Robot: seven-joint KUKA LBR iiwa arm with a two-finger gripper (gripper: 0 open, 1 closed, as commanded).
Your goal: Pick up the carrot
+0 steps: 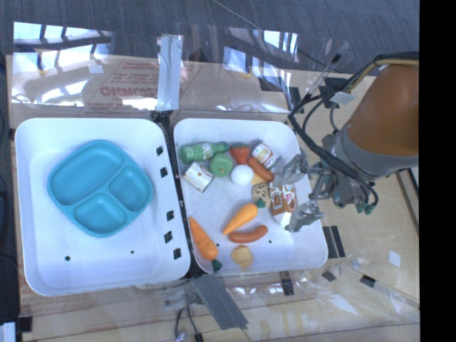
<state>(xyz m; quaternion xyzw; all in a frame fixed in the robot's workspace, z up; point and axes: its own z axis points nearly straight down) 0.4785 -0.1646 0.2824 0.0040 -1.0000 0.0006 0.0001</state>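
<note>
blue tray (100,187) in left bin (28,212) | sausage (248,234) | egg (242,175)

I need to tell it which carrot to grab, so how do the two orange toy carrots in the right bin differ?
The orange carrot by the bin's left wall lies against that wall, green end pointing toward the near edge. The orange carrot mid-bin lies in the open, green end up-right, just above a reddish sausage. The wall carrot looks darker orange and thicker; the mid-bin one is lighter. Both lie flat, tapered, inside the right white bin.
</note>
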